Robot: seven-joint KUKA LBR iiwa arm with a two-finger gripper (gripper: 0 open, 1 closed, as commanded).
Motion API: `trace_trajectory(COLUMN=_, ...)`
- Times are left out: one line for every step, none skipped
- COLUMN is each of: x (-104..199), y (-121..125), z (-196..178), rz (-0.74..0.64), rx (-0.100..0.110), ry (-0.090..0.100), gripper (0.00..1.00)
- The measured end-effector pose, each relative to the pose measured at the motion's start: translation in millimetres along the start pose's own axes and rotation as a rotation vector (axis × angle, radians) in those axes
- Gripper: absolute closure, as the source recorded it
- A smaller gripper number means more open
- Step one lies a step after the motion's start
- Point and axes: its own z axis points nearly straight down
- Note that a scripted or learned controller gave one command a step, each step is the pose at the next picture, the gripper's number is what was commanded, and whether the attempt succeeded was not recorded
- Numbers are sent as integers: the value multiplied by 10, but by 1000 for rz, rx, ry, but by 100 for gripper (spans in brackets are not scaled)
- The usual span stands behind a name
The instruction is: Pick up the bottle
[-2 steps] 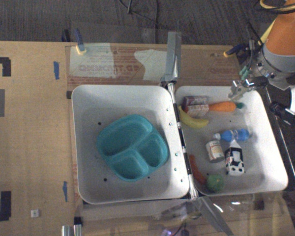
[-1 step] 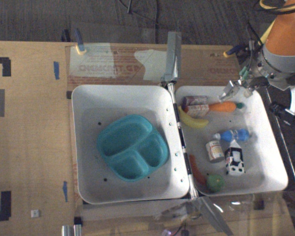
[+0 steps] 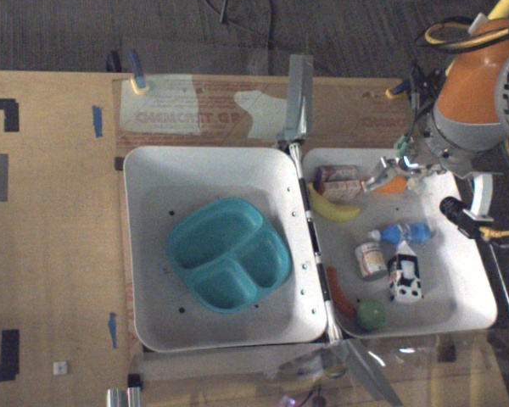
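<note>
A teal tray (image 3: 229, 254) is lying in the left bin (image 3: 144, 176). The bottle (image 3: 372, 259) is lying mid-right bin (image 3: 483, 303), between a banana (image 3: 332, 209) and a carton (image 3: 405, 278). My gripper (image 3: 388, 170) is hovering at that bin's upper edge; jaw state: cannot tell.

Bench (image 3: 51, 253) bears two bins (image 3: 144, 227)

Grey arm (image 3: 483, 100), orange band, yellow-black cables, metallic hand (image 3: 399, 168).
</note>
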Motion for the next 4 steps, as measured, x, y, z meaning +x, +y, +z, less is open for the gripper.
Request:
trace_trajectory(x=12, y=-607, z=902, rz=-64, rx=-9, ry=-1, gripper=0)
trace_trajectory(x=-34, y=-599, z=786, rz=-58, rx=-16, ry=-8, gripper=100)
trace_trajectory(x=-111, y=-1204, z=903, rz=-129, rx=-12, ry=-5, gripper=100)
trace_trajectory(x=130, y=-778, z=903, rz=-108, rx=-11, ry=-4, gripper=100)
